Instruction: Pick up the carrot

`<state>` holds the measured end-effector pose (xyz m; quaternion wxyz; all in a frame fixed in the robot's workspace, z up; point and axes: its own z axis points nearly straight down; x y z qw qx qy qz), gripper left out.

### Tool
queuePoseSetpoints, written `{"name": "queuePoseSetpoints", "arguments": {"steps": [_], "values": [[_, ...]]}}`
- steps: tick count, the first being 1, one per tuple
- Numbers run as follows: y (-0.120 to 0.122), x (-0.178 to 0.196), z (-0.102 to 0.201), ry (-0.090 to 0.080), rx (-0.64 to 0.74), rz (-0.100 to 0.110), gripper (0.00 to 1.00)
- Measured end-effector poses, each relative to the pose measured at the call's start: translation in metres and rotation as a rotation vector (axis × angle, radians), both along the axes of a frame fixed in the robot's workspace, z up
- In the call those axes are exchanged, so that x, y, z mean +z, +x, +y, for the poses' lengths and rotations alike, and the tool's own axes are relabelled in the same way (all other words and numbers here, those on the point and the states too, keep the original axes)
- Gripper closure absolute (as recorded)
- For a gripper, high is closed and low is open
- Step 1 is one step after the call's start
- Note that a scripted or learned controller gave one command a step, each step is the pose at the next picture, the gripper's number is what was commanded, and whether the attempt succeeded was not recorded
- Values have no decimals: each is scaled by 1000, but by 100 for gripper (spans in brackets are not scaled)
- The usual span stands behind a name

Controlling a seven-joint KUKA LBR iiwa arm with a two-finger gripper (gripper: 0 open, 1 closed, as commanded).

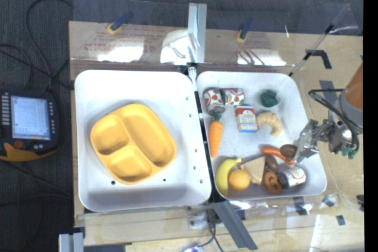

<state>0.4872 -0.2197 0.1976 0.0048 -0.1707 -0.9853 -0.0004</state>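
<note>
The claw (pixel 306 140) hangs over the right rim of the right bin (pixel 295 87), and whether it is released or clenched cannot be told from this slanted view; nothing shows between its tips. The arm (pixel 356 91) comes in from the right edge, with only a patch of its orange band in sight. Just below and left of the claw lies a tipped can (pixel 292 176) near the bin's lower right corner, and beside that a brown doughnut (pixel 271 180) and a small red and brown item too jumbled to name. Further left in the same corner of the heap sit an orange (pixel 239 179) and a banana (pixel 223 172), touching each other. The carrot (pixel 215 136) lies well apart from the claw, along the left wall of the right bin, its green top pointing up the picture and its tip pointing down toward the banana. Above it stand two cans (pixel 214 100) side by side, and right of the carrot are a small carton (pixel 246 118), a croissant (pixel 271 121) and a dark green lump (pixel 270 98). The left bin (pixel 94 82) holds a yellow tray (pixel 132 141) with three compartments. A teach pendant (pixel 27 122) rests on the dark floor at far left.
</note>
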Motion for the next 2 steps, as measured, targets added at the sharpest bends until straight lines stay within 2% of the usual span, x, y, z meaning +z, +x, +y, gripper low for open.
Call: {"name": "queuePoseSetpoints", "arguments": {"steps": [1,2], "values": [[86,30,-1,-2,-24,-12,100],[124,43,75,-1,16,-12,100]]}}
